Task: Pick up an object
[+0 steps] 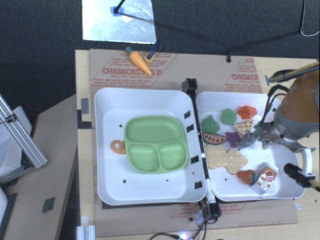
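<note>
I read this as the approach step: the arm has its wrist over the right bin with nothing lifted, so the pick is not yet done. The left bin bears a green divided plate and a small orange ring just beside it; none of that is near the tool. The toys crowd the right bin's left half: green pieces, a watermelon slice, an orange-red block, a waffle-like piece, two tan cookies, a small carton. The gripper points at a purple piece, the likeliest target, touching or nearly so. Next I'd want a straight descent centred on one toy, clear of its neighbours. Whether the hand is released or clenched I cannot tell; the tool tip is dark and blurred. The arm's bulk hides the bin's right wall. A toy carrot lies outside on the bench.
</note>
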{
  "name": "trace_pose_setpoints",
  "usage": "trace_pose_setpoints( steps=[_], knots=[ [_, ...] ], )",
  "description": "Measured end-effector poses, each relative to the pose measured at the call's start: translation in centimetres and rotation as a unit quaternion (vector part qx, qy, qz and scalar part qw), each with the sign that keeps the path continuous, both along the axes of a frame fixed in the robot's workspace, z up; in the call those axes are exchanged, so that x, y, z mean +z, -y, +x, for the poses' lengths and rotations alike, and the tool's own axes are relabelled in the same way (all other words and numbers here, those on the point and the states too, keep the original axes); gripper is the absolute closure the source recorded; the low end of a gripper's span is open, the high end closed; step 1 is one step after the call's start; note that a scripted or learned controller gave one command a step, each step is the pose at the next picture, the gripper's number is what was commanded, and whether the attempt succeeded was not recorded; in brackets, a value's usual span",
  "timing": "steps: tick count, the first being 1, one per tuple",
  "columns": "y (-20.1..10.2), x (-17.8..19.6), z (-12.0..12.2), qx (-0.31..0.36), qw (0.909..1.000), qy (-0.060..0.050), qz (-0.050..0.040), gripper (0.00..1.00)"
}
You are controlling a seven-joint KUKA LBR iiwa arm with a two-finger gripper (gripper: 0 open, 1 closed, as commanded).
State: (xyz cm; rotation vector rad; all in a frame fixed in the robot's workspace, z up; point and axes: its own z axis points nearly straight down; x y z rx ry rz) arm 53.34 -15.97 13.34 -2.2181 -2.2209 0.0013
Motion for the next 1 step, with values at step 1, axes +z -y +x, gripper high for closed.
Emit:
trace_pose_setpoints(
  steps=[1],
  knots=[
    [-0.05, -4.97, 0.14, -0.001, 1.0000, 0.002, 0.0000, 0.00]
  ],
)
